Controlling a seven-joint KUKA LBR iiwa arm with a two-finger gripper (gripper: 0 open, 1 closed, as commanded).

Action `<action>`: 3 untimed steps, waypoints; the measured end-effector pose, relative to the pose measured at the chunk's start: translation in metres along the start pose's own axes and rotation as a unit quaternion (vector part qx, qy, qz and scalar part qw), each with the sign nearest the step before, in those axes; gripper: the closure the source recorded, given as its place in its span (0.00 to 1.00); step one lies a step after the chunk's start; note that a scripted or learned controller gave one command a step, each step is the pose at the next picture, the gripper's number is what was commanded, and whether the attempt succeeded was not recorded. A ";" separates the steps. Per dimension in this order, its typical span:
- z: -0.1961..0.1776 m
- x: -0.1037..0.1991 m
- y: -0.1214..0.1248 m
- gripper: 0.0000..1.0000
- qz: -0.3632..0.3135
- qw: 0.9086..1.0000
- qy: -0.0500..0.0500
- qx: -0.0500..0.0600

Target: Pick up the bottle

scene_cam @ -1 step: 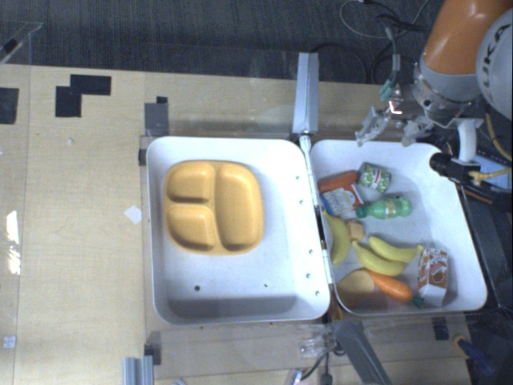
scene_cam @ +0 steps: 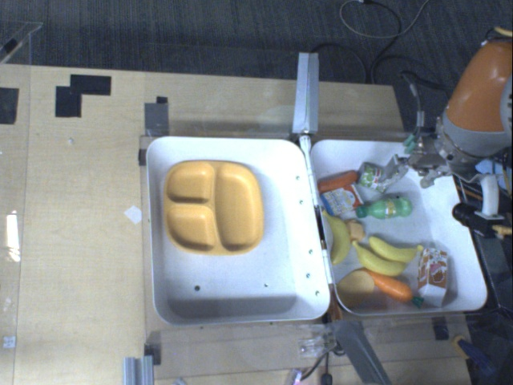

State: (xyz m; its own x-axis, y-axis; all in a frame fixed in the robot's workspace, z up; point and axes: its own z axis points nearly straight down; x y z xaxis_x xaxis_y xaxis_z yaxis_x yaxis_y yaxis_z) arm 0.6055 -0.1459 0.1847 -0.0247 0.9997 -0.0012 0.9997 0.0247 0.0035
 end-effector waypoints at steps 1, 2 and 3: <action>0.079 0.004 -0.018 0.00 -0.041 0.999 0.000 -0.002; 0.067 0.004 -0.015 1.00 -0.042 0.999 0.000 -0.005; -0.038 0.114 -0.021 1.00 0.065 0.998 0.001 -0.001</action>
